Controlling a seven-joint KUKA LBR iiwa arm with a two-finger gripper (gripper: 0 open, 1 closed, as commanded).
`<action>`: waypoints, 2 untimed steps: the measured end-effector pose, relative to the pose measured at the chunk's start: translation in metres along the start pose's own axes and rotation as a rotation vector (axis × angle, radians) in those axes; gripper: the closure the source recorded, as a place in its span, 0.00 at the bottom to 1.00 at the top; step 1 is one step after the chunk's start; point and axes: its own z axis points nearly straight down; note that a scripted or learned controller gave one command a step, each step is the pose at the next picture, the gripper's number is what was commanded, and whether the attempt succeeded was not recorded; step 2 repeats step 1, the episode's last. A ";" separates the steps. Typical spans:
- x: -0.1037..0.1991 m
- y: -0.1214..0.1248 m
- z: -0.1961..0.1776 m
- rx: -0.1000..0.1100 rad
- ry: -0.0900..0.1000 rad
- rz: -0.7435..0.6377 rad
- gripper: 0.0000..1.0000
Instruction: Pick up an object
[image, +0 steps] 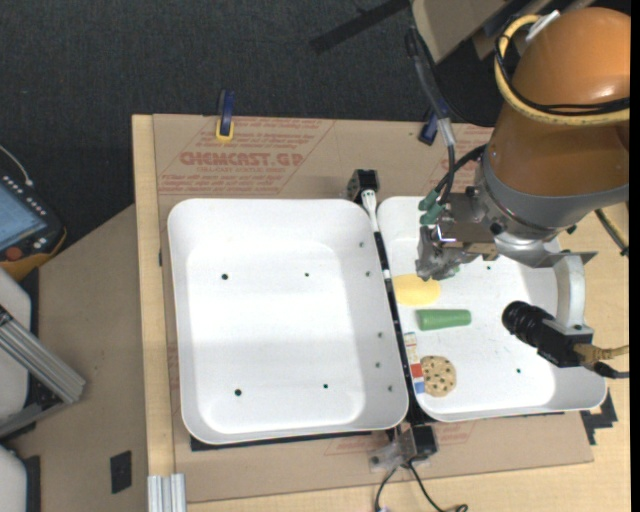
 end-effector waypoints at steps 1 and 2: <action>0.000 0.001 -0.010 -0.002 0.000 0.000 1.00; 0.000 0.001 -0.010 -0.002 0.000 0.000 1.00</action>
